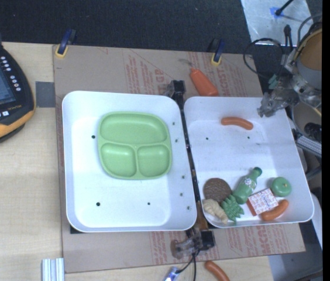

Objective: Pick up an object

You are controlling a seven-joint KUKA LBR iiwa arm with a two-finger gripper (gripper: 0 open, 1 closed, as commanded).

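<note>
Gripper is seen at the right bin's far right rim; finger state can't be told. Sausage is found inside that bin, near gripper, untouched.

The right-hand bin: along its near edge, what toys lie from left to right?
Brown cookie → green bottle → red-and-white packet → green apple.

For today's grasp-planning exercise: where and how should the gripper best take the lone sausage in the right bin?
Probably across the middle of the sausage, from straight above. It lies flat and roughly left-right, alone on open floor of the right bin, so fingers could close across its narrow width.
</note>
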